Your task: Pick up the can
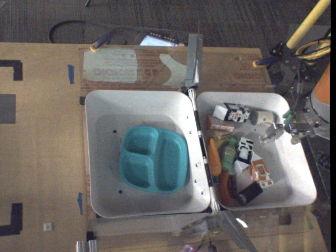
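Observation:
The can [263, 117] is a small grey cylinder lying on its side in the far part of the right bin [300, 164]. My gripper [274, 133] reaches in over the bin's right rim and hovers just in front of and slightly right of the can, close to it. Nothing shows in its grasp. The arm's orange band [322, 91] is at the right edge of the view.
Around the can lie a black-and-white box [232, 112], a second patterned box [245, 149], a green bottle [228, 154], a carrot [214, 159], an orange packet [261, 173] and a black block [251, 192]. The left bin [100, 114] holds a teal divided tray [155, 159].

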`<state>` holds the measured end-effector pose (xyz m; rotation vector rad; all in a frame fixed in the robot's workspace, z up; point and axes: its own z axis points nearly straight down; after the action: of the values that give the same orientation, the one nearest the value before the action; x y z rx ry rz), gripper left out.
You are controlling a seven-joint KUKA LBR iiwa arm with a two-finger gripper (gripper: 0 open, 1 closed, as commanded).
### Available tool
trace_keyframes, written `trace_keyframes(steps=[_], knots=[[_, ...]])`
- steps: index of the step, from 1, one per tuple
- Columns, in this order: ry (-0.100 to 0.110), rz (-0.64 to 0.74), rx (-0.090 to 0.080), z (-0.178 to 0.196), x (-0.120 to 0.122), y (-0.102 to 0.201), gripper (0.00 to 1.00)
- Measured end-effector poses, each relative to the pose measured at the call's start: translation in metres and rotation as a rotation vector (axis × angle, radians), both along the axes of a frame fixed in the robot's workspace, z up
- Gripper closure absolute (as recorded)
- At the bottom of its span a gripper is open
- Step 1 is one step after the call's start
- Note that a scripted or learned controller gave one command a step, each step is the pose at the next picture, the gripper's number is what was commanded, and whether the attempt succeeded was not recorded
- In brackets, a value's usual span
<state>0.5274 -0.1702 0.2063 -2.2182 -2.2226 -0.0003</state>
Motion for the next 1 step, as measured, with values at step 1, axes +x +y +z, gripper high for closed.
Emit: trace_keyframes(steps=[1], knots=[[-0.002,-0.071,-0.002,0.0525,-0.0149,0.0558,0.00]])
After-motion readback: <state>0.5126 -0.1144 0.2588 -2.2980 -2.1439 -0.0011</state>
